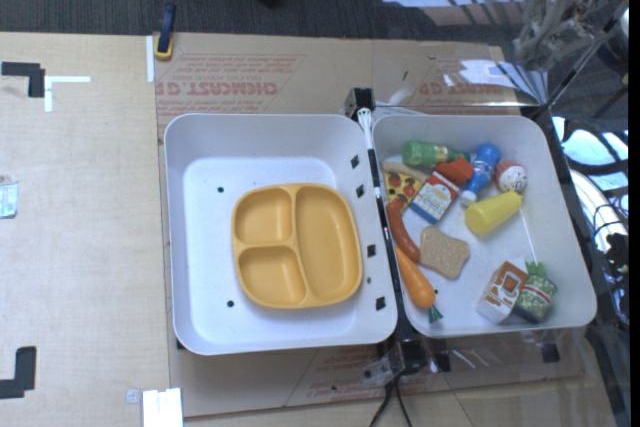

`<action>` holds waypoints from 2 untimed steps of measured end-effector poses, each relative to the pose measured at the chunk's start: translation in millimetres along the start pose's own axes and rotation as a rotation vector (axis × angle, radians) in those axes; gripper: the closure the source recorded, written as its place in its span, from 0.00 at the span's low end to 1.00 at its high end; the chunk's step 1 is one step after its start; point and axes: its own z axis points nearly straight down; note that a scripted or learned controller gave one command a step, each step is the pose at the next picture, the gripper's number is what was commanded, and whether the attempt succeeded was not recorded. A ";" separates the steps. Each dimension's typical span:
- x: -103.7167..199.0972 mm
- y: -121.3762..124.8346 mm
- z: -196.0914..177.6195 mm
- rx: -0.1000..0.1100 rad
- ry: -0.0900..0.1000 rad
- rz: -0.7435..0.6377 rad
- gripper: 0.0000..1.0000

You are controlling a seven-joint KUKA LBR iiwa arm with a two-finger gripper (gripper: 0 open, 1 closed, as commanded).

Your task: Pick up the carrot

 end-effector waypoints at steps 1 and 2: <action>0.0 0.0 0.0 0.000 0.000 0.000 0.00; -2.1 -1.5 -9.3 0.001 -0.006 0.003 1.00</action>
